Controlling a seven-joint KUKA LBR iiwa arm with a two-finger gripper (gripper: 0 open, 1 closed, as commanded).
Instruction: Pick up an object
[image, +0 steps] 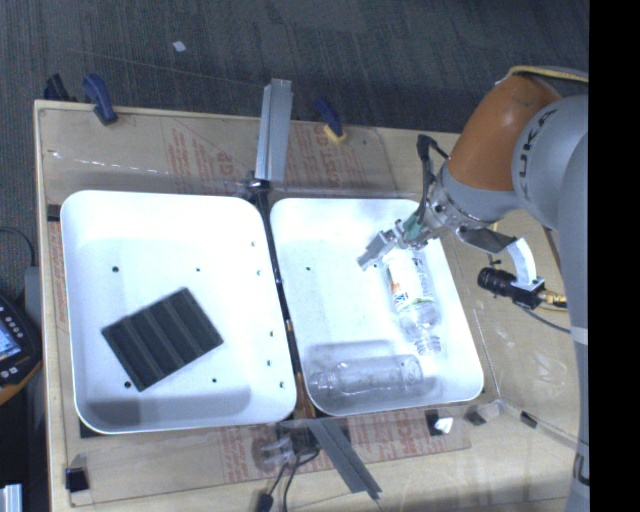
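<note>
- The bench (140, 150) is a pale wooden board with red print, blue clamps at its far edge; its left and near edges are partly cut off by the frame.
- The arm (520, 140), grey with an orange band, reaches in from the right; its upper part runs out of the frame at the right edge.
- The left bin (90, 230) holds a dark ribbed slab (162, 337) lying flat and askew near its middle-left, toward the near wall.
- The right bin (330, 240) sits just beside the left one, their inner walls touching along a dark seam.
- A clear plastic bottle (365, 377) lies on its side along the near wall of the right bin; it is see-through and hard to trace against the white.
- A smaller clear bottle with a printed label (412, 295) lies lengthwise by the right wall, its cap end toward the near corner, close above the first bottle.
- The gripper (385, 245) hangs over the far end of the labelled bottle; whether its fingers are parted or closed, or touch the bottle, cannot be made out.
</note>
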